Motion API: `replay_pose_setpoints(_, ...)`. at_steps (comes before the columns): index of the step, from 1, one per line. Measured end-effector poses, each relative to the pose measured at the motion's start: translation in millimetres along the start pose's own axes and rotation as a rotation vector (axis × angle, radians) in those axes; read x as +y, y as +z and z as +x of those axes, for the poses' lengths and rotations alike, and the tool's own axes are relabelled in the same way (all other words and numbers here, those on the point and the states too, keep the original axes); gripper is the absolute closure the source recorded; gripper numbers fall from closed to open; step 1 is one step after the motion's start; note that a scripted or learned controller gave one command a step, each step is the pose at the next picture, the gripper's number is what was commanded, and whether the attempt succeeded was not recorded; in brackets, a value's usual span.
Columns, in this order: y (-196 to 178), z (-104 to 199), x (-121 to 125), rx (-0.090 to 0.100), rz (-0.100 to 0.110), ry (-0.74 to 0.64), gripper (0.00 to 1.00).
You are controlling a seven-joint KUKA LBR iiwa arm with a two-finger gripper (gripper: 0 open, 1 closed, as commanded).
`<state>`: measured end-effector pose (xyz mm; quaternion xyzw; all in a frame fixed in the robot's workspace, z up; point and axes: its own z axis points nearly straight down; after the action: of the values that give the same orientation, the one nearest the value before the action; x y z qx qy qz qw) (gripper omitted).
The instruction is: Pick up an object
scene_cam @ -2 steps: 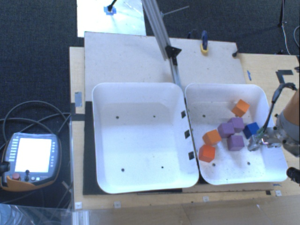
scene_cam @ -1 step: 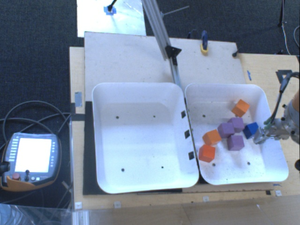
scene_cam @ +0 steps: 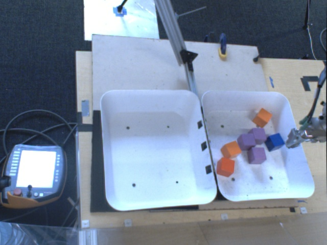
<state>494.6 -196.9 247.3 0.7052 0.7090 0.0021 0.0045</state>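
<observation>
The right bin (scene_cam: 286, 106) holds several small blocks. An orange block (scene_cam: 262, 117) lies toward the back, a second orange one (scene_cam: 231, 149) sits mid-bin, and a red-orange one (scene_cam: 225, 166) is nearest the front. Three purple blocks (scene_cam: 252, 141) cluster in the middle, with a blue block (scene_cam: 274, 142) just to their right. My gripper (scene_cam: 295, 138) comes in at the bin's right rim, just right of the blue block, with nothing visibly held.
The left bin (scene_cam: 110, 137) stands beside the right one. A teach pendant (scene_cam: 33, 175) with its cable lies at the far left. A metal pole (scene_cam: 173, 27) slants across the back board, where a small clamp (scene_cam: 223, 51) sits.
</observation>
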Motion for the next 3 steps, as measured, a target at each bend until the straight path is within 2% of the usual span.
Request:
replay_pose_setpoints(2,-15,104,3,0.006,0.006,-0.007,1.00)
replay_pose_setpoints(3,-8,162,11,0.006,0.008,-0.006,1.00)
